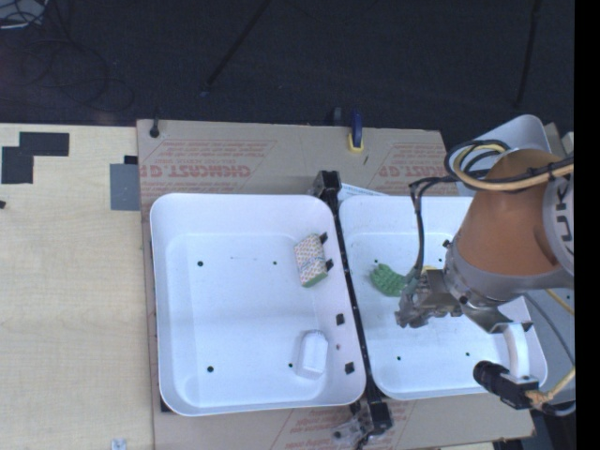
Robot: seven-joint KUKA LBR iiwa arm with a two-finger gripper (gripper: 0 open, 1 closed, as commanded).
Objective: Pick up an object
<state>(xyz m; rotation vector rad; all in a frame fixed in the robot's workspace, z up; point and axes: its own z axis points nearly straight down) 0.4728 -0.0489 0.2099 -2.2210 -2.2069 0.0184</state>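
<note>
Gripper [410, 315] hangs low in the right bin [441, 387] just beside the green object [385, 278], can't tell how its fingers are set, so I'd guess it clips the edge and shoves it away instead of grabbing it.

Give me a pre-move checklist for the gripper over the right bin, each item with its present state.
1. Target in view: small green ridged object lies in the right white bin, uncovered. Ok.
2. Gripper lined up over it: sits beside and below the green object in the view, not over it. Not ok.
3. Finger opening: blurred, dark. Cannot tell.
4. Anything held already: nothing seen between the fingers. Cannot tell.
5. Room around target: the divider between the bins is close on its left. Ok, but tight.
6. Other candidates: patterned block and white rounded piece sit in the left white bin. Ok.
</note>
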